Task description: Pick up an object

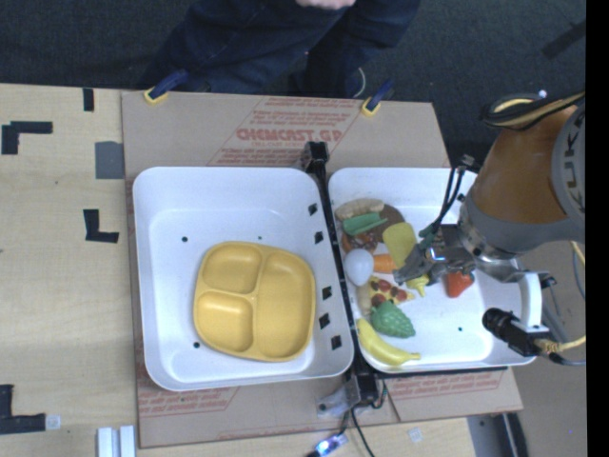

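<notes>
Camera view puts the toy food pile at nine o'clock in the right bin, hard against its wall. Gripper sits over it; whether it's open I cannot tell. Descend straight, favouring the bare three o'clock side.

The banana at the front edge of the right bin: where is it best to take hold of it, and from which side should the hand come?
Probably the middle of the banana, from straight above. It lies flat and curved along the right bin's front wall, with a green leafy item touching its far side. The fingers should close across its narrow width, where the curve is thickest; a sideways approach looks blocked.
</notes>
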Robot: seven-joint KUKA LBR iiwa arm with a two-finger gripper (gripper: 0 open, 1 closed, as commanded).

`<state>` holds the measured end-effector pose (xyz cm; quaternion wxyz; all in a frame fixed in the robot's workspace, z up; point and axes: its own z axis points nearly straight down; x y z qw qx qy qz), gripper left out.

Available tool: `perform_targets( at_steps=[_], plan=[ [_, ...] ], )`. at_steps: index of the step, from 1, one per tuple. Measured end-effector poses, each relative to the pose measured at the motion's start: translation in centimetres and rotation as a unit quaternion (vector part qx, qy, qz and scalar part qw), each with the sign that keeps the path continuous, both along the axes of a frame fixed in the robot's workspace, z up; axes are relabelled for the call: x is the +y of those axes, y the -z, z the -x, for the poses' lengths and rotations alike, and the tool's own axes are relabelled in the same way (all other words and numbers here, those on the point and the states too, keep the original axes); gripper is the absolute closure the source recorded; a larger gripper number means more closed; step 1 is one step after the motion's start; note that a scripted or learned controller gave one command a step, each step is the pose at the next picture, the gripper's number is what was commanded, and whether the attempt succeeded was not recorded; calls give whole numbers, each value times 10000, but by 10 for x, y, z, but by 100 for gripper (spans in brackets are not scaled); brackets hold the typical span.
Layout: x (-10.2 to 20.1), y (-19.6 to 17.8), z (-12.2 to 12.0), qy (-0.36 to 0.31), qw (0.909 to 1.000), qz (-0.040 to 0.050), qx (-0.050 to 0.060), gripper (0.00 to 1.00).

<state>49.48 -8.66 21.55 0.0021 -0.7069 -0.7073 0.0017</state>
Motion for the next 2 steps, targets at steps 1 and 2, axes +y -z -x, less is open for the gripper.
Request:
perform_targets(
  at_steps=[1, 2],
  plan=[
    [10, -17, -1, -11, 10000, 1, -25, 100],
    [1, 0, 1, 2, 10000, 4, -3, 100]
  ],
)
